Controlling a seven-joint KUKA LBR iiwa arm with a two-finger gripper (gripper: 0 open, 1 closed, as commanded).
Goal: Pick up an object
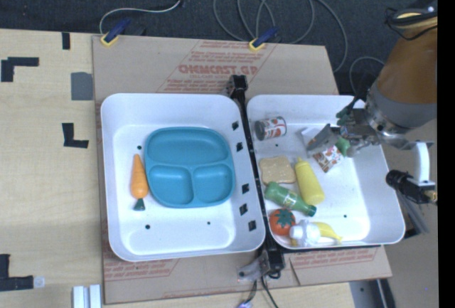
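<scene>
My gripper [331,145] hangs over the upper middle of the right bin [370,178], reaching in from the right. A small red-and-white packet [328,157] sits between its fingertips, and the gripper is shut on it. In the same bin lie a small can [271,128] at the upper left, a tan bread slice [277,170], a yellow bottle [308,182], a green bottle [290,198], a red tomato [281,221] and a white-and-yellow item [314,232] at the front.
The left bin [121,121] holds a blue divided plate [188,166] and an orange carrot [138,177] beside it. A black divider [247,157] joins the bins. Cables [274,8] lie behind the cardboard base.
</scene>
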